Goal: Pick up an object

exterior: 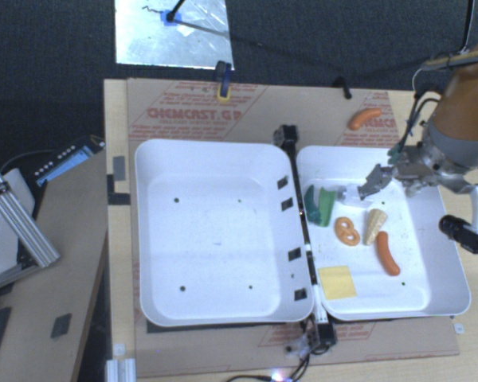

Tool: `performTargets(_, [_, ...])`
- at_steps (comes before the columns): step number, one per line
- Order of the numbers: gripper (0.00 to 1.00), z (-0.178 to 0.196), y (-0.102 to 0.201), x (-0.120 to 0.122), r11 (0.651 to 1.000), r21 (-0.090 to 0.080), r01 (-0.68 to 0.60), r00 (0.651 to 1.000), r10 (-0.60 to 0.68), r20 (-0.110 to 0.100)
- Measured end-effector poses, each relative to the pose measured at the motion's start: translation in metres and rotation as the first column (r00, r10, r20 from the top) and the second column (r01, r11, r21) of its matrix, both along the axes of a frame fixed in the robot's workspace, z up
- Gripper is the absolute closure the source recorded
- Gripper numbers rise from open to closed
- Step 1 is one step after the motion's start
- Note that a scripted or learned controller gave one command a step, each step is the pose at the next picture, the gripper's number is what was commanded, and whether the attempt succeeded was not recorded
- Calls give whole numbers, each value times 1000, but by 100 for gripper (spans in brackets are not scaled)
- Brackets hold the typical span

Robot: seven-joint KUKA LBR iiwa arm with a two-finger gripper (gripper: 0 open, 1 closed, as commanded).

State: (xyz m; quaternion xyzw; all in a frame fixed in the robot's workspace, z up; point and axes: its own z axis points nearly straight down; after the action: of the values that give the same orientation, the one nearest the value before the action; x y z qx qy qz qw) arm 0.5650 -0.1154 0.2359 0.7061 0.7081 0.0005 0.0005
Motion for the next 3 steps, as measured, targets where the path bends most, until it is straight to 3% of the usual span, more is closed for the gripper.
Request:
performTargets(1, [0, -159, 7, 76, 1000, 1, -4, 1000, 4, -6])
performTargets(2, [100, -139, 6, 78, 1000, 0, -3, 1000, 3, 5])
performTargets(3, [100, -138, 18, 15, 1000, 1, 3, 1000, -3, -5])
